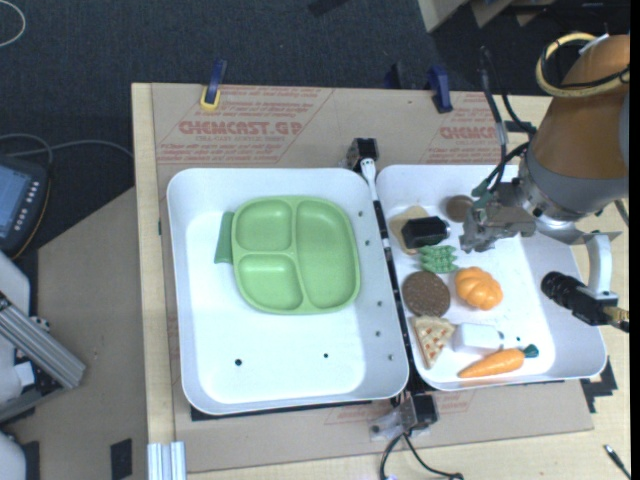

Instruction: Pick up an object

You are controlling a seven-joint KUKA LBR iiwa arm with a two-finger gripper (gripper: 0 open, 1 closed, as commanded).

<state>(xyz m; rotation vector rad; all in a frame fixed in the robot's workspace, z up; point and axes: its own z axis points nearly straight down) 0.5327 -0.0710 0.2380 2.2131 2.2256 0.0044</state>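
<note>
Orange toy: the orange toy, a rounded piece, lies in the right bin, just near of the hand and slightly to its right.
Hand: hangs low over the far middle of the right bin; whether it is apart or together cannot be told, and nothing is seen held in it.
Relation for the move: judged, the orange toy is the closest candidate, a short shift toward the near side and then down.
Long axis: roughly round, no clear long axis; the carrot further near lies left to right.
Neighbours: green toy and brown disc to the left of the orange toy, crowding that side.
Left bin: the left bin carries a green divided tray.
Writing: the brown sheet on the desk reads "CHEMCAST", printed in red, repeated in part further right.
</note>
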